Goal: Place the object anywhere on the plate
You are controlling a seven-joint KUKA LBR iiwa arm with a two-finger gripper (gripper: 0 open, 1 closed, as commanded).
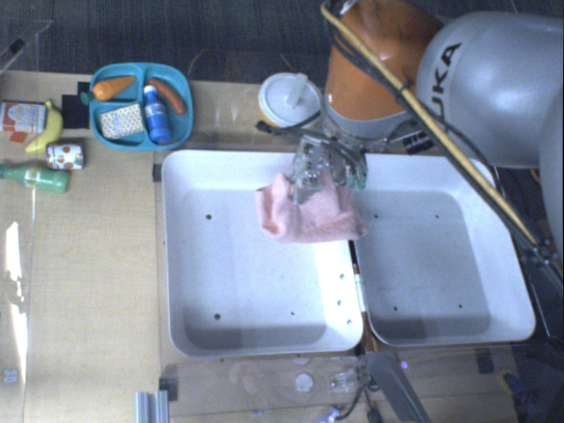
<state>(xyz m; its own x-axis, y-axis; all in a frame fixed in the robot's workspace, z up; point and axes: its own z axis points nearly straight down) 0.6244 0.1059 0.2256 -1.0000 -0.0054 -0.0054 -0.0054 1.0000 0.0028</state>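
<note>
Pink cloth (304,214) under claw (315,181)

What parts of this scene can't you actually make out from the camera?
- Gripper fingers: blurred in the camera view above the pink cloth, so a grip can't be confirmed.
- Cloth's top edge: covered by the gripper.
- Label on the small can: too small to read.
- Right bin: far corner hidden by the arm.

gripper fingertips: two-finger metal gripper (308,186) sinks into crumpled pink cloth (304,211), tips hidden
cloth top: covered by gripper
arm: big grey arm (493,86) cut off at right edge
label: small white carton (19,118) print unreadable
</note>
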